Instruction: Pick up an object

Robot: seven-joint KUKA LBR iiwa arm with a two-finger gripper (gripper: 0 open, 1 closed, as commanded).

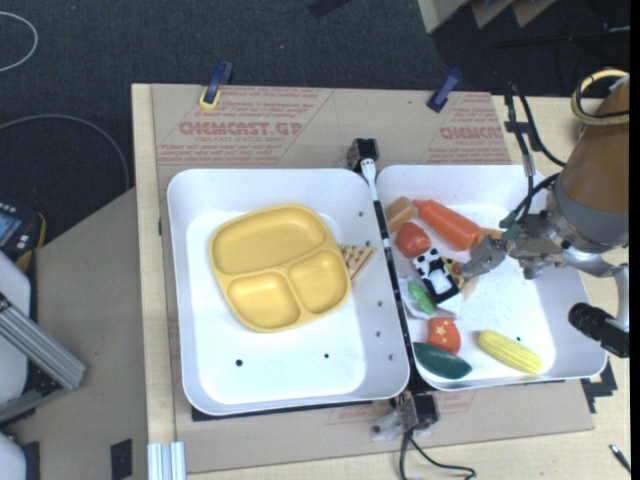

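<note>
Because the toys crowd the right bin's point(560, 318) left side, your pincer point(487, 255) hangs there by the carrot point(450, 224) and cow point(435, 271); its state I cannot tell.

an orange carrot point(449, 224), tomato point(412, 238), black-and-white toy point(436, 271) and yellow corn point(510, 351) lie in the right bin point(560, 313).
</note>
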